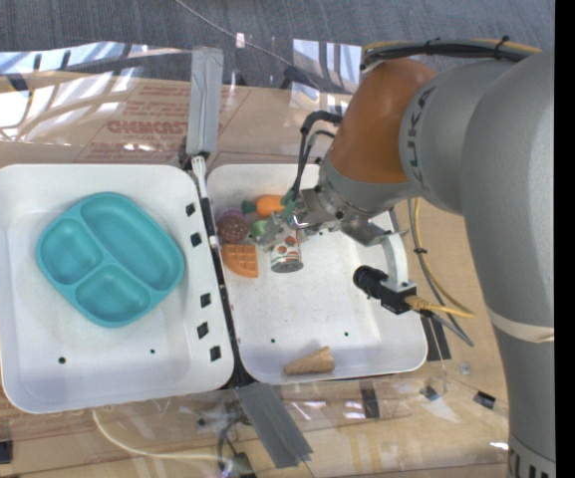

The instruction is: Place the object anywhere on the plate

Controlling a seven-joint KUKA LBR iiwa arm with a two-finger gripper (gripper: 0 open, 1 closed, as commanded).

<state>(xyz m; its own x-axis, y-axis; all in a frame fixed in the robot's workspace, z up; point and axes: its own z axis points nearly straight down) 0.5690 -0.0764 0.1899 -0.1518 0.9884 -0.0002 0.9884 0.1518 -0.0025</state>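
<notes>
Grey arm looms; gripper (right bin) just above can.

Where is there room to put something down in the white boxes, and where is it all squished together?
The turquoise three-part plate is bare, with white floor of the left bin free around it. In the right white bin, the floor between the tan cone and the waffle piece is free. Its upper left is crowded: orange ball, dark berry, small can by the gripper.

2 bins; 1 plate; approx 6 small items
</notes>
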